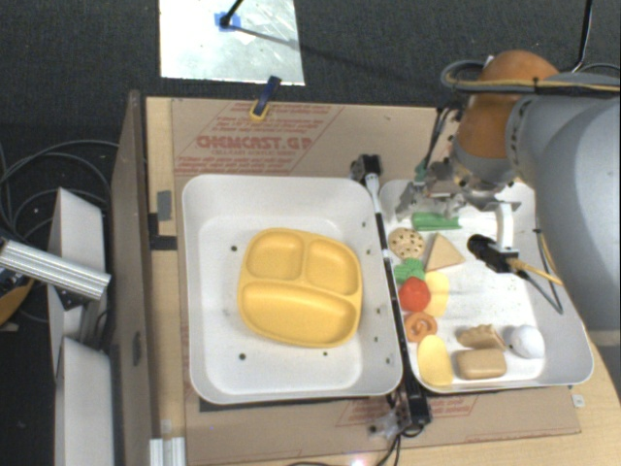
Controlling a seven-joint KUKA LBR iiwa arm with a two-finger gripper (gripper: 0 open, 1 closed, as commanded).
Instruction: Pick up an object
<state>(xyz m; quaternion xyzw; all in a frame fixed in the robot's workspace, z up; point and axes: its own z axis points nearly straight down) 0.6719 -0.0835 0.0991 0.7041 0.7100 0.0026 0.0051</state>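
2 white bins (209,289): 1 yellow tray (299,286) left, approx 10 toy foods (432,299) right.

The grey arm (572,163) with its orange band is running off the right edge and covering the far corner of the right shallow white bin (568,357). The tool (437,212) is sitting above that bin's far end, its fingers too small and cluttered to read. Beside that bin, the brown cardboard-covered worktop (262,134) is being cropped at the bottom edge.
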